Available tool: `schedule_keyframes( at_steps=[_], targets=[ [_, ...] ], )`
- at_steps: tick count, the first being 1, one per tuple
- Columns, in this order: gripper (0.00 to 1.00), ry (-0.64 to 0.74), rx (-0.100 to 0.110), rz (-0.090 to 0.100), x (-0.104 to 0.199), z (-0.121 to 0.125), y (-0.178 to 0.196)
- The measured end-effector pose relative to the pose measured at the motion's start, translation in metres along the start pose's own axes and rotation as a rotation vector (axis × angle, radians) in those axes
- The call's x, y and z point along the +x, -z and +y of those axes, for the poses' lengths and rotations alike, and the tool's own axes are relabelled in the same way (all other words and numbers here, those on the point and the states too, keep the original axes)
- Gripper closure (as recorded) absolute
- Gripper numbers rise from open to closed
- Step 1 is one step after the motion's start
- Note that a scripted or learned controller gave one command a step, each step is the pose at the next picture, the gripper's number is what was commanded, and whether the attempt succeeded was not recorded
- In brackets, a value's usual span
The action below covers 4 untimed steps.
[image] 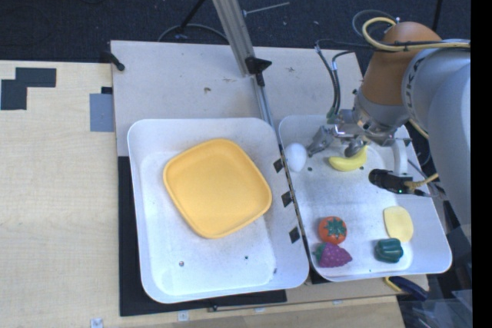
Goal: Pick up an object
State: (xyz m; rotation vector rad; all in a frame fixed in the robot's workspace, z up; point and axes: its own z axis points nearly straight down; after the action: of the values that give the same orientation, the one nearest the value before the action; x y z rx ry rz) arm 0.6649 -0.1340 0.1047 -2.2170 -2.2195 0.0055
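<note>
The hand (342, 144) hangs spread over the curved yellow plastic banana (347, 161). It lies just beneath. Closing off-centre could squirt the smooth fruit sideways.

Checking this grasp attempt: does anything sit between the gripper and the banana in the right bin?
Nothing visible does. The gripper hangs directly over the banana near the back of the right bin. The white egg lies off to the side by the divider, and the tomato sits nearer the front.
</note>
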Motion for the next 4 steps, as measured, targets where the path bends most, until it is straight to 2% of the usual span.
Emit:
schedule_keyframes(
  at_steps=[1,2,3,4],
  targets=[
    [0.00,0.000,-0.005,-0.002,0.000,0.000,-0.014],
    [1.00,0.000,-0.006,-0.001,0.001,0.000,-0.003],
    [1.00,0.000,-0.009,-0.001,-0.006,0.003,0.043],
    [1.00,-0.002,-0.011,-0.001,-0.006,0.001,0.106]
  ],
)
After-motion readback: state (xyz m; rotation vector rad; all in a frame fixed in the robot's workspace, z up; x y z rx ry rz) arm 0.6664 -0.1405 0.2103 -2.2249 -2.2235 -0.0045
